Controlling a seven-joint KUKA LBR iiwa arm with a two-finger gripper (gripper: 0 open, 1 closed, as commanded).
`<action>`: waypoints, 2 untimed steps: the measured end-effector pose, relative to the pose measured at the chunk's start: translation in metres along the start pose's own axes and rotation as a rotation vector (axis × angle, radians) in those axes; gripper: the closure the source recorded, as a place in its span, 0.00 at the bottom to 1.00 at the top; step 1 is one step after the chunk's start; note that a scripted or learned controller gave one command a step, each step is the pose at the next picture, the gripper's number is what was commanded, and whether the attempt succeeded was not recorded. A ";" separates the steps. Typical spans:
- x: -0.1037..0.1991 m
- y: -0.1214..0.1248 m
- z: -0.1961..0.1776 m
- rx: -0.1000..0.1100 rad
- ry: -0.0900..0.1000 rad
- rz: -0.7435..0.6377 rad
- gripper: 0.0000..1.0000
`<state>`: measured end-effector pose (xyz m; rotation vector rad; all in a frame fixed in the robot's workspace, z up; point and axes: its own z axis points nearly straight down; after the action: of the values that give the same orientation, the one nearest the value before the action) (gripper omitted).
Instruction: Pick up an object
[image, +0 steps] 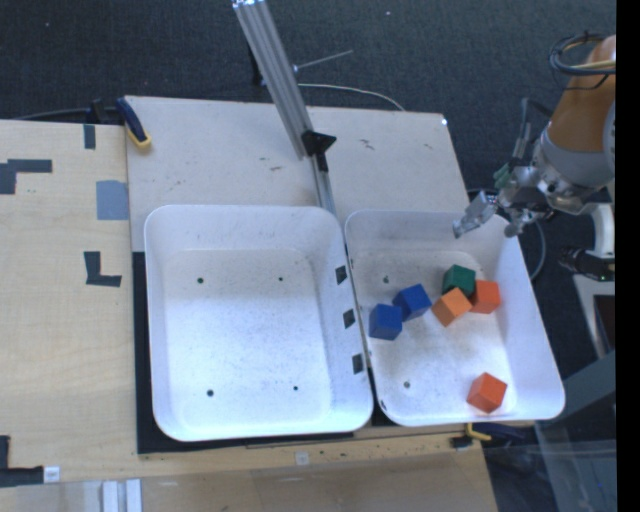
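Observation:
The right bin holds several small cubes. Two blue cubes lie side by side near its middle. A green cube sits behind an orange cube, with a second orange cube touching them on the right. A third orange cube lies alone near the front right corner. My gripper hangs above the bin's far right corner, up and to the right of the green cube. It is open with nothing between its fingers.
The left bin stands beside the right one. A slanted metal pole rises behind the bins, ending at a black clamp. A yellow and blue clamp lies at the board's far left corner.

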<state>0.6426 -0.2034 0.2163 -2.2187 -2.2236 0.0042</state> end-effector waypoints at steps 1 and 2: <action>-0.003 -0.002 -0.064 -0.008 -0.001 0.000 0.00; 0.019 -0.047 0.102 -0.006 -0.001 -0.001 0.00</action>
<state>0.5955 -0.1848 0.1145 -2.2211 -2.2274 -0.0015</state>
